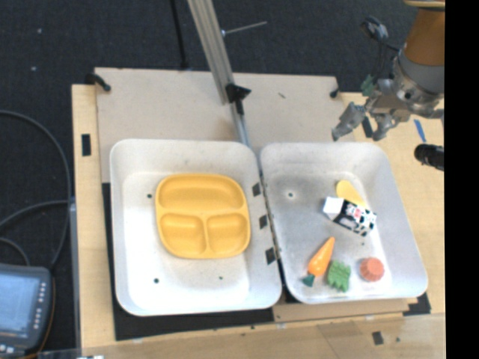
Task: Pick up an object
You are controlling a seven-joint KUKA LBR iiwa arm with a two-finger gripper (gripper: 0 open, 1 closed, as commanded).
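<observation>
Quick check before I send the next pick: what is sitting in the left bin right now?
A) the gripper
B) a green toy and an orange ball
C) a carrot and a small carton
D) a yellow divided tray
D: the yellow divided tray lies alone in the left bin, while the carrot and the small toys lie in the right bin.

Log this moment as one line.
gripper: above right bin's far rim, jaws open, nothing held | right bin: carrot, milk carton | left bin: yellow tray

The arm [425, 28] is cut off at the top edge, and a grey device [22, 309] at the bottom-left corner.
</observation>
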